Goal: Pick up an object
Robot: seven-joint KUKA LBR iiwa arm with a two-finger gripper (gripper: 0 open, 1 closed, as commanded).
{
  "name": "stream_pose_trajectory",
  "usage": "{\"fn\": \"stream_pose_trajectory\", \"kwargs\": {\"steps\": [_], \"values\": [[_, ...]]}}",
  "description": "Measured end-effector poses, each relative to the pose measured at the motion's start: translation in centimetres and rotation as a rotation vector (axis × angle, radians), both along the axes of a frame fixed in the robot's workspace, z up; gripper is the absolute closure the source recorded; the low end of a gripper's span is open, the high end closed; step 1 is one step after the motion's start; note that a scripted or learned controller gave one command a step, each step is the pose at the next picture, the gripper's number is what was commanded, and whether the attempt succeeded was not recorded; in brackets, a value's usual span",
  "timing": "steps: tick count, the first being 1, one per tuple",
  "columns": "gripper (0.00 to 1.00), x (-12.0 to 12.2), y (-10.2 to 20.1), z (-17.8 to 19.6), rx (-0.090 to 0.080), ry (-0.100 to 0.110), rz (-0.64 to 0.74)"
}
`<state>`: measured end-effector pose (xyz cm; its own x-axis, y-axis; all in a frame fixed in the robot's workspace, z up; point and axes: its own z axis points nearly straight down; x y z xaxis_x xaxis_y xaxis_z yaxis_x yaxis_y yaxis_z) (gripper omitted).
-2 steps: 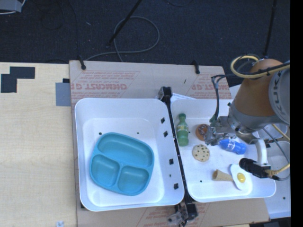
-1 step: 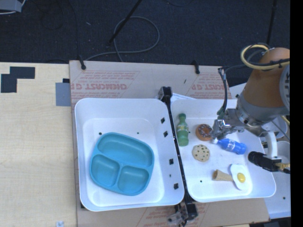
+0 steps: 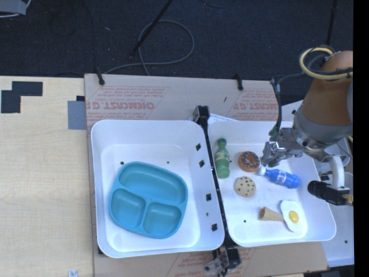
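Beneath my claw (image 3: pixel 270 158) lies the blue bottle (image 3: pixel 282 178), donut (image 3: pixel 249 161) just left of it; whether my claw is open or grasping, I cannot tell.

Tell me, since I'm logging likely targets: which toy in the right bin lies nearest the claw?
The blue bottle, lying on its side just below the claw. The donut, cookie and green bottle sit farther left.

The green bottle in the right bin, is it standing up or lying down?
Lying down. The green bottle rests lengthwise on the right bin's floor beside the divider, cap pointing toward the far wall.
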<state>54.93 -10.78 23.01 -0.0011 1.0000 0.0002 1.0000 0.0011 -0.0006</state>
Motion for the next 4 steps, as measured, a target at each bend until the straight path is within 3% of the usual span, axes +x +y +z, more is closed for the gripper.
{"fn": "stream_pose_trajectory", "kwargs": {"steps": [4], "values": [[1.0, -2.9, 21.5, -0.4, 0.0, 0.004, 0.002]]}}
